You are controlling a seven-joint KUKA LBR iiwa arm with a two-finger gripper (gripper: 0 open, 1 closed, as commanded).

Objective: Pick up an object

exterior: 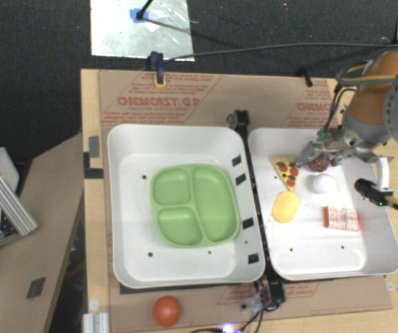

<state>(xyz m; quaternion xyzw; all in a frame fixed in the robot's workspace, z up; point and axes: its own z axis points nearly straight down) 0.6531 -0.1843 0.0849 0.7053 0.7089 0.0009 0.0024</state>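
The right bin [337, 259] holds a pizza slice [285, 170], a yellow lemon-like piece [285, 207], a white egg [324, 183], a red and white packet [341, 218] and a dark purple-red object [319, 163]. My gripper [321, 152] reaches in from the right and hangs low over the bin's back part, right at the purple-red object and partly covering it. The grey arm with its orange band [392, 66] rises behind it at the top right.
The left bin [126, 186] carries a green divided plate [194, 205]. A red ball [166, 311] lies on the bench in front of the bins. A black cable end [372, 191] hangs over the right bin's right side. Black clips sit along the seam between the bins.
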